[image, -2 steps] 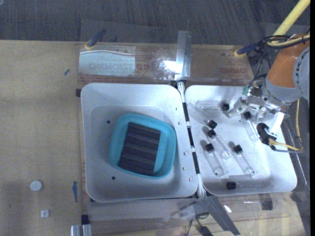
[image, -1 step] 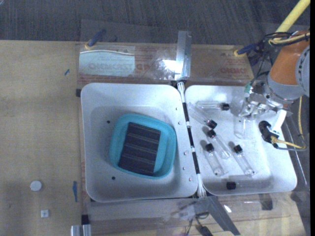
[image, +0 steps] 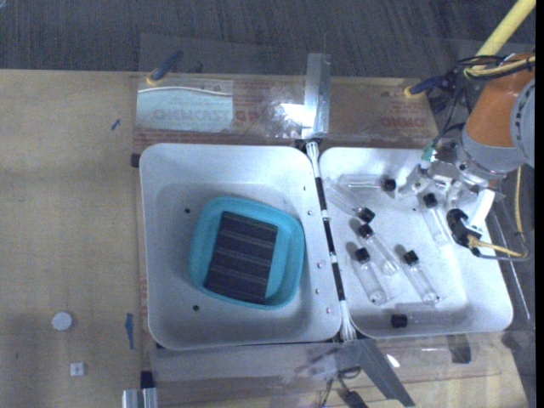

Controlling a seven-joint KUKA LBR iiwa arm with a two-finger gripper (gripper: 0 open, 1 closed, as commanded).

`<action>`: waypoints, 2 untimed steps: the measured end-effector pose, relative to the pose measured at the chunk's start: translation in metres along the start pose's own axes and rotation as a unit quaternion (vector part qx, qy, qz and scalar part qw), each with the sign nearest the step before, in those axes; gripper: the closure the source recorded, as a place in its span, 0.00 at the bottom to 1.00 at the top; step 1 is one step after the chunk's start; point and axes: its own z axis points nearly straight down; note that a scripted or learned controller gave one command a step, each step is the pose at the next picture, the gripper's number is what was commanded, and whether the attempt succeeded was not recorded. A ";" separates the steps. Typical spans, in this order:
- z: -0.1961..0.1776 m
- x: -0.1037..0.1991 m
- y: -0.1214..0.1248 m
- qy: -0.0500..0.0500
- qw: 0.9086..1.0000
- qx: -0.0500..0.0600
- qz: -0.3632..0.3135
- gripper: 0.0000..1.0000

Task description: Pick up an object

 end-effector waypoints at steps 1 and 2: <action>0.009 -0.008 -0.007 0.006 1.000 0.000 -0.001 0.00; 0.010 -0.006 -0.006 0.004 1.000 0.001 -0.004 0.00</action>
